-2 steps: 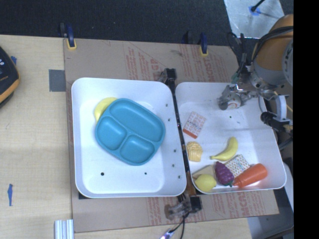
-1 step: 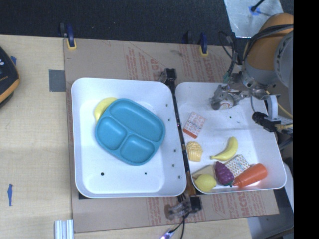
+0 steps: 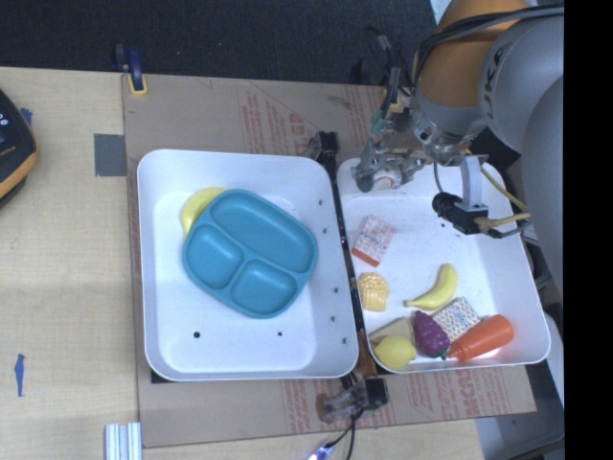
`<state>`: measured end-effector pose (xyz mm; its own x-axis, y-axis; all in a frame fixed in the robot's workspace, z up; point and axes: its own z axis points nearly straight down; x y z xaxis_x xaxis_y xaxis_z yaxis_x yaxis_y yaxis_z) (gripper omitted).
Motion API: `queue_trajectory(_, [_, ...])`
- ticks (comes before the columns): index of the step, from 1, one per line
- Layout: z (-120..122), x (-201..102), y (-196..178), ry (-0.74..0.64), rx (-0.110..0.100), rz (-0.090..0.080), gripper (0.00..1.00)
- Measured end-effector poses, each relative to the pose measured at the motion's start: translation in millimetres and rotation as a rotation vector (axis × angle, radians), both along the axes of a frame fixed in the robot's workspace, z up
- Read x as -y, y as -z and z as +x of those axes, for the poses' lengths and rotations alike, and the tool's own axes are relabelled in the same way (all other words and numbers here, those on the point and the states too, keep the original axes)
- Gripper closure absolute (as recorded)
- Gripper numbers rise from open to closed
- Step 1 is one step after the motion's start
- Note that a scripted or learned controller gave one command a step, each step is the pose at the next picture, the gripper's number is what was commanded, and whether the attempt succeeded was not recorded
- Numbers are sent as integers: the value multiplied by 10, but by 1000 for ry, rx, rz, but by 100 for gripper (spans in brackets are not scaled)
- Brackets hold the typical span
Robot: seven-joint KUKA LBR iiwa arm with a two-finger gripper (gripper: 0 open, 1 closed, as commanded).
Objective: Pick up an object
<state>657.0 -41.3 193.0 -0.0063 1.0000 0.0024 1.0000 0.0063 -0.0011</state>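
Note:
My gripper [image 3: 385,169] hangs over the far left corner of the right bin [image 3: 498,247], just inside its back rim. A small whitish round thing [image 3: 387,177] with reddish marks sits right at its tip; whether it is held is unclear. Lower in that bin lie a pink-and-white packet [image 3: 372,240], a yellow corn piece [image 3: 373,291] and a banana [image 3: 433,288]. At the near edge are a yellow lemon [image 3: 395,352], a purple eggplant [image 3: 430,333], a patterned box [image 3: 460,314] and an orange carrot [image 3: 482,338].
The left bin [image 3: 172,343] holds a blue divided plate [image 3: 251,252] that lies on a yellow object [image 3: 198,206]. A black clamp [image 3: 327,145] stands at the far end of the rim between the bins. The arm's cable and black bracket [image 3: 465,211] overhang the right bin's far right.

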Motion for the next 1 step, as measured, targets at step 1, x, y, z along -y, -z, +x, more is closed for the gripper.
queue_trajectory(1, [-461,-255,-97,0,-3,-3,100])
